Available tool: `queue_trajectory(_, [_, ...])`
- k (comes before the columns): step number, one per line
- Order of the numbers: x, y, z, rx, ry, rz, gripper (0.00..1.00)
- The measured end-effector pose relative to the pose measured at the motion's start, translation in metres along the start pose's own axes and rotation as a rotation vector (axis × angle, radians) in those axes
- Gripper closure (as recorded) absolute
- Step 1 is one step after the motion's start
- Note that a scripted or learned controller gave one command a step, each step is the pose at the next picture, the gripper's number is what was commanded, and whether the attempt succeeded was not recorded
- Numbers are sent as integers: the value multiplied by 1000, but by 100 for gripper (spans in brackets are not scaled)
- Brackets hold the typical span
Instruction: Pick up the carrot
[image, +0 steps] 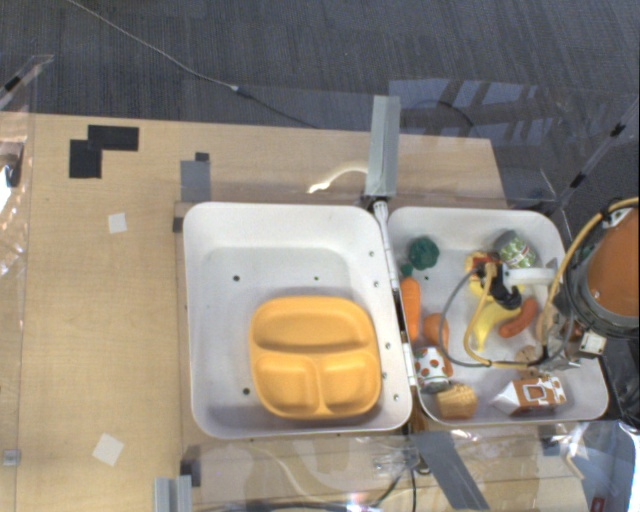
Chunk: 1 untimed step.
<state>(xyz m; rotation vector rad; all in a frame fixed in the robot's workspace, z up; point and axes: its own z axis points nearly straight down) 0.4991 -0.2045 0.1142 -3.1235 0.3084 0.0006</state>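
Lying lengthwise along the right bin's (575, 395) left wall, the carrot (410, 303) is sitting well left of the gripper (563, 352); its grip I cannot tell.

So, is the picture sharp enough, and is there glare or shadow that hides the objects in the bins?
Camera view: light is even and soft; the long orange carrot by the right bin's left wall reads clearly; the sectioned yellow plastic plate throws a faint shadow on the left white bin; pale reflections streak the lower edge; small items look slightly soft.

The plate (315, 356) lies in the left bin (215, 250); the carrot (410, 305) in the right bin (580, 400).
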Motion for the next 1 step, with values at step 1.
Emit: queue_trajectory(1, [0, -64, -34, 2, 5, -3, 100])
